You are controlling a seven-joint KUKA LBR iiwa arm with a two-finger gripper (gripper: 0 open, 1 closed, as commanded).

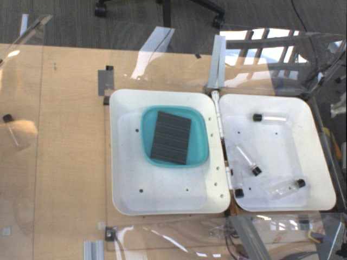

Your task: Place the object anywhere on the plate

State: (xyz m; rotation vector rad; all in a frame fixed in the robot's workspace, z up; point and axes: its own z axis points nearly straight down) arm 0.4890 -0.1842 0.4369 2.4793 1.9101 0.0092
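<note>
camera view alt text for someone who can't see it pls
A dark ribbed rectangular pad lies on a teal plate in the left white bin. The right white bin holds three clear vials with black caps.

Bench top looks like pale wood w/ a smooth, lightly glossy finish that catches window glare. Both bins, left bin & right bin, appear white plastic, smooth, semi-matt. Teal plate reads as plastic w/ a soft sheen. Dark slab on it is matt, finely ribbed in thin stripes. Vials in right bin look clear glass or plastic w/ black caps. Metal brackets are dull grey.
</note>
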